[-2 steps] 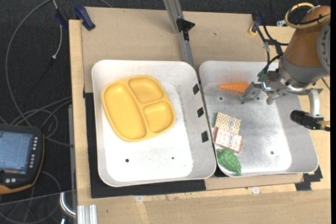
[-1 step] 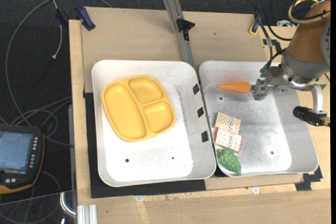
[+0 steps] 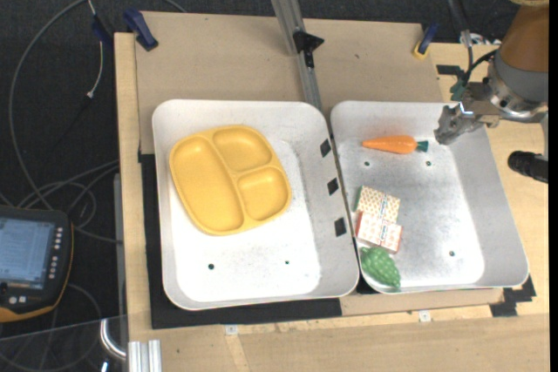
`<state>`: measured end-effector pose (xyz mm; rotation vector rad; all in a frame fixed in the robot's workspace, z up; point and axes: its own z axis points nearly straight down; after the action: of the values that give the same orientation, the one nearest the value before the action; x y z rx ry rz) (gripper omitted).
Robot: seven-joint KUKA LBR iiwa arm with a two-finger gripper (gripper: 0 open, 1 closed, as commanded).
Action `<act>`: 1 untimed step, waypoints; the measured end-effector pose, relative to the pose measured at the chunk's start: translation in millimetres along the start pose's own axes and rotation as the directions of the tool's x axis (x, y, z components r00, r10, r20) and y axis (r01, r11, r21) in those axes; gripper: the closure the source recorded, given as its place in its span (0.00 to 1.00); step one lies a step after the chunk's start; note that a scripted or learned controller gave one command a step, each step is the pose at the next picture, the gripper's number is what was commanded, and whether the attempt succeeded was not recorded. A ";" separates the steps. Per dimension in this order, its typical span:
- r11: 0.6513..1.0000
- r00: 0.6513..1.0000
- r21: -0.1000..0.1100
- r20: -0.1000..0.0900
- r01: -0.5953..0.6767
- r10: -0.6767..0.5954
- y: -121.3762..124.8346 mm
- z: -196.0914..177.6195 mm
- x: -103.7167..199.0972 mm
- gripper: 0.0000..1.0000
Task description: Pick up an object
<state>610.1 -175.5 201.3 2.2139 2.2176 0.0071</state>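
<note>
No readable text, label, brand, number or sign anywhere.

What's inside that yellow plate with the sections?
The yellow plate lies in the left bin; its three sections hold nothing visible. Whatever is beneath the plate is covered.

The arm [image 3: 523, 48] reaches in from the right, hand [image 3: 451, 126] lowered.

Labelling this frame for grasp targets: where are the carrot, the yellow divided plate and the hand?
carrot [image 3: 390, 145], camera view, middle of orange body.
yellow divided plate [image 3: 228, 179], camera view, central divider.
hand [image 3: 447, 128], camera view, its tip.
</note>
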 end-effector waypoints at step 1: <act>1.000 1.000 0.001 0.000 0.000 0.000 2.2 -55.1 -0.2 1.00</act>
<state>611.8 -175.5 256.3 2.2139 2.2185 0.0066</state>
